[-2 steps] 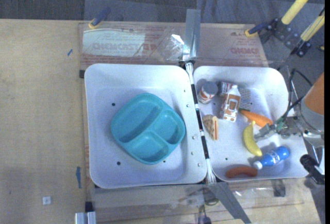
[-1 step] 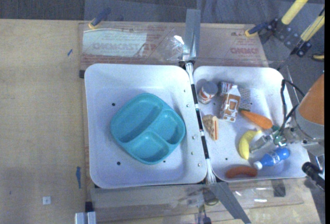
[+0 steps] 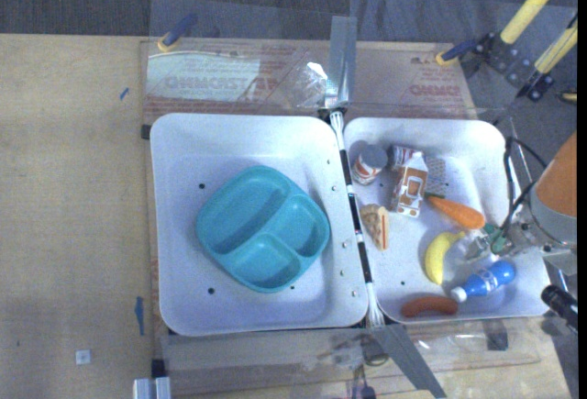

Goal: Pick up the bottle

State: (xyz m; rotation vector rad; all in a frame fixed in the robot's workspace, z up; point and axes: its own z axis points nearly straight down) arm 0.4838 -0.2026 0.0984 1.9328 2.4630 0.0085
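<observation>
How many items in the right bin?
7: can and carton at the back, carrot, pizza slice, banana, bottle, sausage in front. Gripper may hide more.

The bottle (image 3: 486, 282) lies in the right bin (image 3: 477, 133): banana (image 3: 437, 257) to its left, sausage (image 3: 428, 306) to its front-left, carrot (image 3: 456, 211) behind it, gripper (image 3: 488, 239) just behind it.

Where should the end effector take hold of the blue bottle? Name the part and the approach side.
Grip the blue plastic bottle across its mid-body, coming from above. It lies on its side, white cap toward the red sausage, with free floor along both long sides; the yellow banana crowds the cap end.
</observation>
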